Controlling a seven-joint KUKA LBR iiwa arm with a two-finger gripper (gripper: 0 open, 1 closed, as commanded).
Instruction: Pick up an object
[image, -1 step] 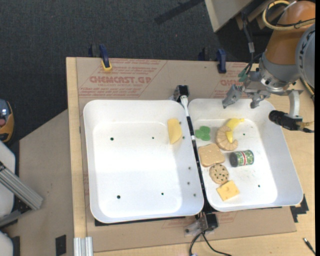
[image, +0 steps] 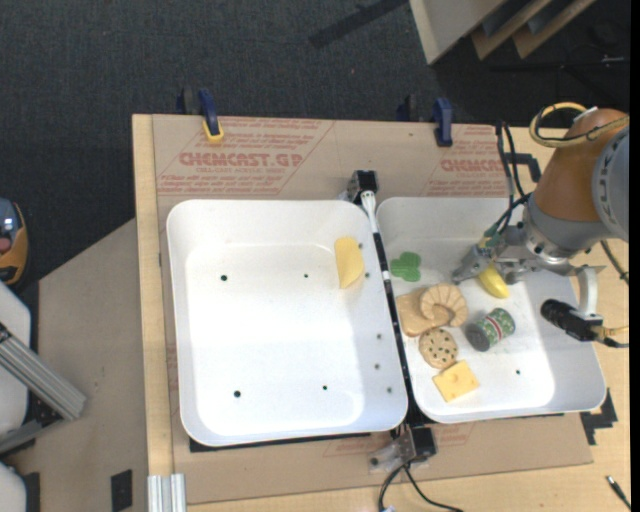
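My gripper (image: 493, 265) hangs low over the back part of the right bin (image: 530, 395), reaching in from the right under the grey and orange wrist. Directly at its tip lies a small yellow lemon-like piece (image: 494, 284); I cannot tell whether it is touched or held. Close by in the same bin are a green leaf-shaped piece (image: 405, 266), a round pretzel-like bread (image: 442, 299), a tan slice (image: 410, 317), a chocolate-chip cookie (image: 437, 347), a small dark can (image: 489, 328) on its side and a yellow cheese wedge (image: 456, 382).
The left bin (image: 270, 340) holds one pale yellow piece (image: 348, 263) near its right wall. A black ridge (image: 385, 300) divides the two bins. A black fitting on the arm (image: 565, 318) overhangs the right bin's right side. Blue clamps (image: 210, 112) hold the board's back edge.
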